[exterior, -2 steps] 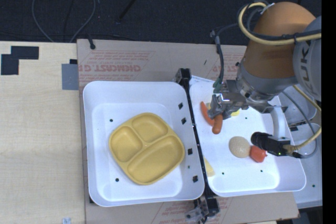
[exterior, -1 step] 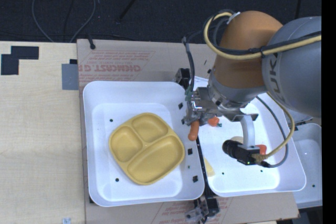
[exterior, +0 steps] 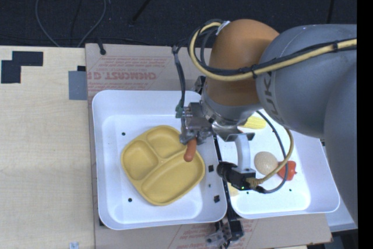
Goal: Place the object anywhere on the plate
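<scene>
The grey arm (exterior: 303,79) reached in from the right, its orange band (exterior: 239,61) bulking over the seam between the two white bins. Below it the gripper (exterior: 190,140) hung over the right edge of the yellow plate (exterior: 160,166), closed on a small orange-brown sausage-shaped object (exterior: 190,152); the upper end of that object sat between the fingers and its lower end pointed down at the plate's rim, though I could not tell from there whether it touched the plate. The plate, a divided one with three compartments, lay tilted in the middle of the left bin (exterior: 111,125). In the right bin (exterior: 315,195) a pale egg-like item (exterior: 266,161) rested near the centre, with a small red-orange piece (exterior: 288,169) just beside it on the right and a yellow item (exterior: 254,122) partly hidden under the arm at the far side. Both bins sat on a sheet of brown cardboard (exterior: 128,73), and that lay on the light wooden surface (exterior: 41,148).
</scene>
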{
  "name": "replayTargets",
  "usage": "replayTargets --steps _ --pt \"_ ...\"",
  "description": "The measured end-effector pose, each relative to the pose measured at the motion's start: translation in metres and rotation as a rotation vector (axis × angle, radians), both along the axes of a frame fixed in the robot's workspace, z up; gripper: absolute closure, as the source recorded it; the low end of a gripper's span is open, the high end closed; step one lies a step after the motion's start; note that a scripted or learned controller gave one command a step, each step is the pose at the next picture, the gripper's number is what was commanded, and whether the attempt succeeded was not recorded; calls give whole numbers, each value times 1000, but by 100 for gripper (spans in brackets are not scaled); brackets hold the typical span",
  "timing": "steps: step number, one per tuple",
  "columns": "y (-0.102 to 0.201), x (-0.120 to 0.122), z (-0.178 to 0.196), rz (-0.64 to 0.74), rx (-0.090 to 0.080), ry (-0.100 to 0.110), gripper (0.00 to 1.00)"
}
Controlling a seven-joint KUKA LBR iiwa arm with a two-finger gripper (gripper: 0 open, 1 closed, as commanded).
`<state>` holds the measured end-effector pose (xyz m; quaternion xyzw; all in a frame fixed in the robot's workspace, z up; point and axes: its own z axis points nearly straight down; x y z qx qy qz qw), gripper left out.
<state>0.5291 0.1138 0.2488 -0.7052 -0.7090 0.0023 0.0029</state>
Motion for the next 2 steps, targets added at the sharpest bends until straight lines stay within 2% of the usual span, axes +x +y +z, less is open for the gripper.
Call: replayTargets --steps 1,2 --pt "55 -10 -6 0 0 -1 100" --pt "53 -10 -5 -4 -2 -2 0"
